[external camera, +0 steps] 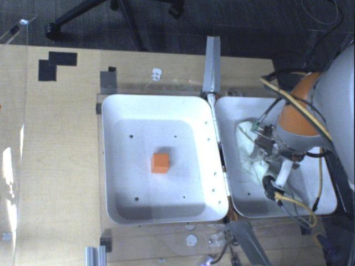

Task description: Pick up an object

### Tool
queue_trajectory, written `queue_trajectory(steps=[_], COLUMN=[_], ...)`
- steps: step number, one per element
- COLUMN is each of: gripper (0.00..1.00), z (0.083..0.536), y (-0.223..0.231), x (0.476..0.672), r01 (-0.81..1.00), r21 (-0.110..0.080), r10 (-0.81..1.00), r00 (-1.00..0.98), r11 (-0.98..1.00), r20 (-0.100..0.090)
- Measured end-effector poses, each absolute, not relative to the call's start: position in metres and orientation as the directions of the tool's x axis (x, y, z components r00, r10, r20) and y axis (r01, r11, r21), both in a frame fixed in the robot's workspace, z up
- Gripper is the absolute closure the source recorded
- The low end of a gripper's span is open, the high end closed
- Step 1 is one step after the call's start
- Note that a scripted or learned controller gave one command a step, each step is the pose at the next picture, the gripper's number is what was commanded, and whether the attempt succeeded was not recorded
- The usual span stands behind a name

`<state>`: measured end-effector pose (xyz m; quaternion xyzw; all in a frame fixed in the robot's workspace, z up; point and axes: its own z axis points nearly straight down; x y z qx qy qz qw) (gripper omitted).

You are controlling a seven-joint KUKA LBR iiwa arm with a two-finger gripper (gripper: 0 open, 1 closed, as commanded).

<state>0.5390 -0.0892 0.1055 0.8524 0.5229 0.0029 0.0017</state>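
Note:
A small orange cube (160,163) lies near the middle of the left white bin (119,121). My arm reaches into the right bin (236,195) from the right, its orange band (297,118) above the wrist. The gripper (256,153) hangs low over the right bin's floor, mostly hidden under the wrist and cables. Something pale and translucent (246,137) lies under it in the right bin; I cannot make out what it is or whether it is touched.
A grey metal post (211,65) stands at the back between the two bins. Cables (288,198) loop from the wrist over the right bin's front. Black tape marks (55,64) lie on the wooden bench at the far left.

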Motion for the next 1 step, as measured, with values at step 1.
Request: queue_trajectory(steps=[1], gripper=[1.00], z=[0.1845], y=[-0.0554], x=[0.6066], r01=[0.837], r21=[0.001], r10=[0.837], r00=[0.548], r11=[-0.548], r20=[0.000])
